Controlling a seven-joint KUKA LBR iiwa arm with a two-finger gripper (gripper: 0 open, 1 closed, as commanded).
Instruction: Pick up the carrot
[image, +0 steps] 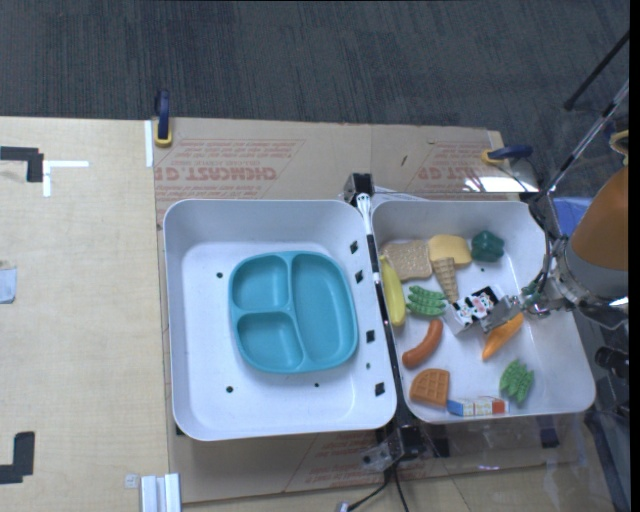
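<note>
1. Lying in the right bin (575, 395), orange carrot (501, 337), tilted, thick end up-right toward the hand (512, 312), tapered tip down-left.
2. Looking like moulded toy food: probably light, stiff, smooth-skinned and a little slippery; unlikely to crush.
3. Best taken across the thicker upper half, where the taper gives less chance of squirting out.
4. Touching or just beside the carrot's upper end, the hand; open or closed, cannot tell, and no carrot seen between fingers.
5. Crowding the left side, a black-and-white toy (474, 306); nearby, sausage (423, 343), green leafy piece (517, 381), waffle (430, 386).
6. Well apart in the left bin (190, 330), a teal divided plate (294, 311).
</note>
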